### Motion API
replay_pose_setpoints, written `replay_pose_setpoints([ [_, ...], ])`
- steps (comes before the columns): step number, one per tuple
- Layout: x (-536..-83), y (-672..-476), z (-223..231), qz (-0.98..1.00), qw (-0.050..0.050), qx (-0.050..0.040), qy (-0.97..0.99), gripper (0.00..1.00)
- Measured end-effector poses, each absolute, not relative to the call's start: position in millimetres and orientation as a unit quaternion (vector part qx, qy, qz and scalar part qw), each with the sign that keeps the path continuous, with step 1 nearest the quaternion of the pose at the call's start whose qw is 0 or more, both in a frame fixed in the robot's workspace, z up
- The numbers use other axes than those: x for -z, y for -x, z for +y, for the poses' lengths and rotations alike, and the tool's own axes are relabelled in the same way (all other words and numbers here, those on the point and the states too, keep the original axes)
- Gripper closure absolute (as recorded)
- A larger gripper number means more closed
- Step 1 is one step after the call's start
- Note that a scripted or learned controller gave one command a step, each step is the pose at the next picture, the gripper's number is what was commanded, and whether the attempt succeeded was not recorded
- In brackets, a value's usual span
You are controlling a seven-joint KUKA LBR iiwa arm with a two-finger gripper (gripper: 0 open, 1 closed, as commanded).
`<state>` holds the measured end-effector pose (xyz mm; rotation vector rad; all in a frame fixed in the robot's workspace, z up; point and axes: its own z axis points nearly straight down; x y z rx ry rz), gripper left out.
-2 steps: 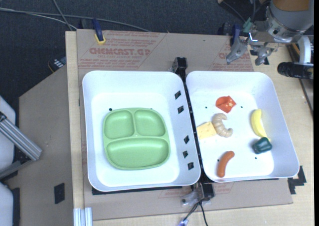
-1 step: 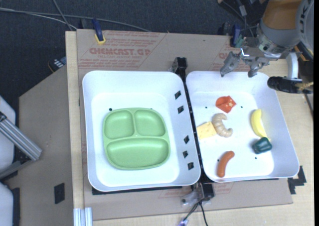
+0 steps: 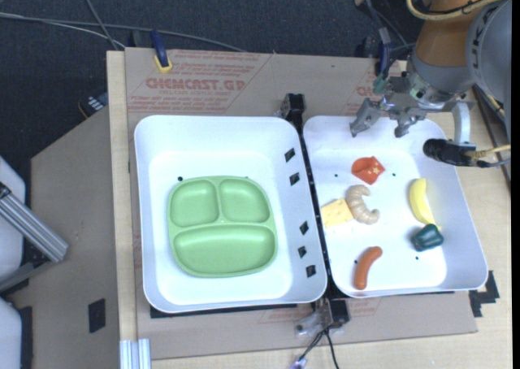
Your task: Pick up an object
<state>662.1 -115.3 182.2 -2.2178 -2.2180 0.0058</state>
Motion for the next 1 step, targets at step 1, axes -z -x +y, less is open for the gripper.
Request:
replay_pose_setpoints([
  [1,-139.5,-662.1,-117.2,-0.707,0.003,-0.0019,0.707,0.0],
])
